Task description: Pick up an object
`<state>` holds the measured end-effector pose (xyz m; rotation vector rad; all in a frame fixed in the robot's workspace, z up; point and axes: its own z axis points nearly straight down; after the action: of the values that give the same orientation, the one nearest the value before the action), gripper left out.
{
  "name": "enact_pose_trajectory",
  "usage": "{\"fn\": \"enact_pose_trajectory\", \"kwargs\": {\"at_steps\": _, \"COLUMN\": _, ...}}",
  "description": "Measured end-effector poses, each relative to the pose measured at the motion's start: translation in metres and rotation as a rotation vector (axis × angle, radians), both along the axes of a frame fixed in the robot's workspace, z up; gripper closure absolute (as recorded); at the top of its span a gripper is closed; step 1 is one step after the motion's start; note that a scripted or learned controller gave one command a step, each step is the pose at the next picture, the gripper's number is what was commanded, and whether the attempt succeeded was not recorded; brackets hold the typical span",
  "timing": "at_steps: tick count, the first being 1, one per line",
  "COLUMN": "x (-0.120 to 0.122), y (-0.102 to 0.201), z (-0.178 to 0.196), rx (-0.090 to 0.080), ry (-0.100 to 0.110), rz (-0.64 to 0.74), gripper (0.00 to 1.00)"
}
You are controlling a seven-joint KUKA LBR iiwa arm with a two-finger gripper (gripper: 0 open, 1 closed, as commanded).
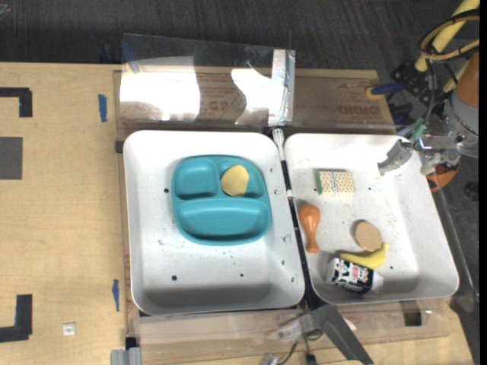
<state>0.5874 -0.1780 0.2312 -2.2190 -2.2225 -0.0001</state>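
The arm enters from the right edge, its orange band showing beside yellow cabling. The end effector [401, 152] hangs at the upper right, pointing leftward; its metal fingertips appear slightly apart with nothing between them.

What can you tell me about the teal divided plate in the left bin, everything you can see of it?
The teal divided plate is a rounded-rectangle dish that looks like smooth matte plastic. Raised ridges split it into three compartments: two small ones along the far side and one wide one on the near side. It lies flat and upright on the floor of the left bin, roughly central, toward the far side, clear of the walls. A yellow roundish piece sits in the far right compartment; the other two compartments hold nothing.
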Motion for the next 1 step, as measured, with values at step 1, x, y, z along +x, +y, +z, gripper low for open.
{"fn": "enact_pose_trajectory", "kwargs": {"at_steps": 1, "x": 0.0733, "y": 0.0449, "z": -0.0858, "rx": 0.001, "ry": 0.005, "rz": -0.048, "gripper": 0.00}}
